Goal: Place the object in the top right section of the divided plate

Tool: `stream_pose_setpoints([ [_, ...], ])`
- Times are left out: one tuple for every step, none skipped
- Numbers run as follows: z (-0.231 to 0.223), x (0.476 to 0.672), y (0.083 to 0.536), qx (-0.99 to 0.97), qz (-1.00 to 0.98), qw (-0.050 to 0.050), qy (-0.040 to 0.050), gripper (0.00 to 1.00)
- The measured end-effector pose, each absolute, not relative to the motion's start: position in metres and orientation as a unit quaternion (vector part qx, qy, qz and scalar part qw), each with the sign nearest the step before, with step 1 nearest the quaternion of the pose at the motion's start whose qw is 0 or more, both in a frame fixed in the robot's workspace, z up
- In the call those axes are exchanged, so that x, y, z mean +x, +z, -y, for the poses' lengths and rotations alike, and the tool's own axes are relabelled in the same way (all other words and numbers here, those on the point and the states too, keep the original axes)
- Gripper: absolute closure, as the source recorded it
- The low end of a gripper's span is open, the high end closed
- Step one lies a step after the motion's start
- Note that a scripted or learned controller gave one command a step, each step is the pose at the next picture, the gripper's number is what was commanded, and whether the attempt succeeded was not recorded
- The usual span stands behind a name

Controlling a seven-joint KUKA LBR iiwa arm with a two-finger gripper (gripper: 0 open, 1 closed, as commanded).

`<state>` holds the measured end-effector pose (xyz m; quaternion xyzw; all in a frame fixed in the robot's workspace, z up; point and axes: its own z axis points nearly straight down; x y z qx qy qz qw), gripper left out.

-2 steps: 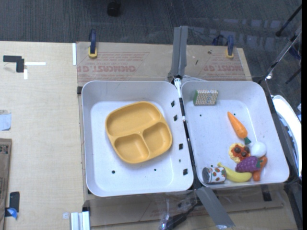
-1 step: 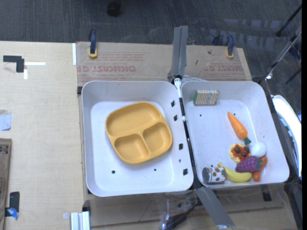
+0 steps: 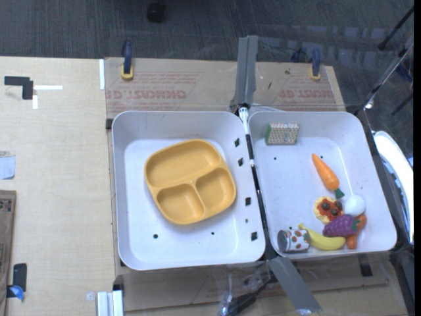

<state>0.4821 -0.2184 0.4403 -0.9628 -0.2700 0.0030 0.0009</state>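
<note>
Camera view counts two white bins: the left bin (image 3: 122, 196) holds one yellow divided plate (image 3: 190, 180) with three sections, one long one across the top and two smaller ones below it, all bare. The right bin (image 3: 289, 176) holds eight small things, any of which might be the object meant: one speckled block (image 3: 282, 133) near the top wall, one carrot (image 3: 325, 171) lying apart in the middle, and a tight cluster at the lower right made up of one fruit tart (image 3: 327, 208), one white ball (image 3: 354, 205), one bunch of purple grapes (image 3: 341, 226), one banana (image 3: 322, 240), one small can (image 3: 293, 240) on its side touching the banana, and one orange piece (image 3: 356, 232) half hidden behind the grapes and hard to name. A pale curved shape (image 3: 393, 153) at the right bin's outer edge is cut off, possibly part of the arm; the claw's state cannot be told. Two clamps (image 3: 126, 68) pin a cardboard sheet (image 3: 171, 84) whose upside-down red print seems to read CHEMCAST GP. The can's label is too small to read.
</note>
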Motion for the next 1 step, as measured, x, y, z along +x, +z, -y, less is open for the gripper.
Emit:
stream_pose_setpoints([
  [0.2221,0.4784,0.4401,-0.995,0.101,0.000,0.0028,1.00],
])
